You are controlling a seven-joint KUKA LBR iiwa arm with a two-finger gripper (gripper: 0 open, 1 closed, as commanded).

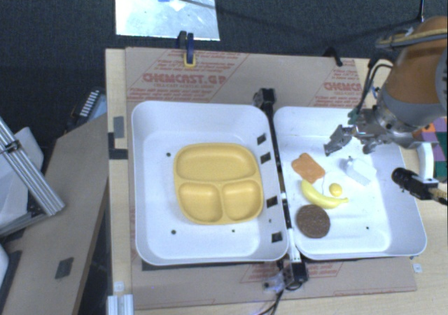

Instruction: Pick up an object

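The gripper (344,138) hangs with fingers apart and nothing between them over the right bin (406,236), the toast (308,166) lying just below-left of it, banana (323,197) beyond.

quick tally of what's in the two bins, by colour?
Yellow: 3 – divided tray in the left bin, banana and the yolk of a fried egg in the right bin
Orange: 1 – flat orange piece
Brown: 1 – round brown disc
White: 1 – small white block
Total: 6
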